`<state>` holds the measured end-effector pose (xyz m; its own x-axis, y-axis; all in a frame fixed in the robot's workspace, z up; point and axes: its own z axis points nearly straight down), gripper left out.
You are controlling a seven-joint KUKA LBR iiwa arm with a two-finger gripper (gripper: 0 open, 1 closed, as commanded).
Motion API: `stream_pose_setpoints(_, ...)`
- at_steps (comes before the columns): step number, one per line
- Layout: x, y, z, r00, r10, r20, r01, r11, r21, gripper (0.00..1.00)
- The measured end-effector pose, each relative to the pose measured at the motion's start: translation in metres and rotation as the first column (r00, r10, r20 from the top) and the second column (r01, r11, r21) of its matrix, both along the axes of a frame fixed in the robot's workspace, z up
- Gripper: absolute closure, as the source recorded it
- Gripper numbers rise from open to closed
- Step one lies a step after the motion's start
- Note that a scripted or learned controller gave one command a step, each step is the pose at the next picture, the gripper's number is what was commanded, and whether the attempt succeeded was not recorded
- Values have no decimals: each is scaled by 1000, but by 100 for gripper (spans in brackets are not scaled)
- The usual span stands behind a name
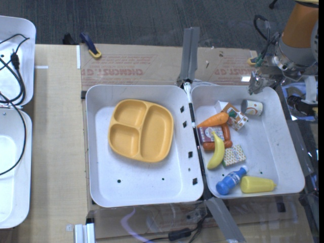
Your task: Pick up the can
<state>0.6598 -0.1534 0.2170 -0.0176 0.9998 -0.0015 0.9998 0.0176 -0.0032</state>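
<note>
Grey and lying on its side, the small cylindrical can (252, 107) rested near the far right corner of the right shallow white bin (286, 151), its open end turned toward the bin's middle. Just beyond it, over the bin's far rim, hung the two-finger gripper (256, 83) of the grey arm with the orange band (299, 19); whether it was clenched or released could not be told, and nothing showed as grasped in it, the can lying apart below. Beside the can sat a small printed carton (237, 119), with an orange plastic carrot (213, 120) stretching leftward from it. Nearer the camera lay a purple packet (209, 134) partly under a yellow toy banana (217, 151), and a speckled yellow-green box (234, 155) just beside the banana. At the bin's near edge a blue plastic bottle with a white cap (230, 181) lay touching a yellow squeeze bottle (258, 185). The left shallow white bin (101, 186) held a yellow three-compartment plastic plate (142, 130), upright and flat on its floor. Brown cardboard (136, 65) covered the bench behind both bins.
</note>
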Motion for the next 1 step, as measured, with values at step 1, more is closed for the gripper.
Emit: stream_pose_setpoints(1, 0, 0, -1, 1000, 0, -2, 0, 1000, 0, 0)
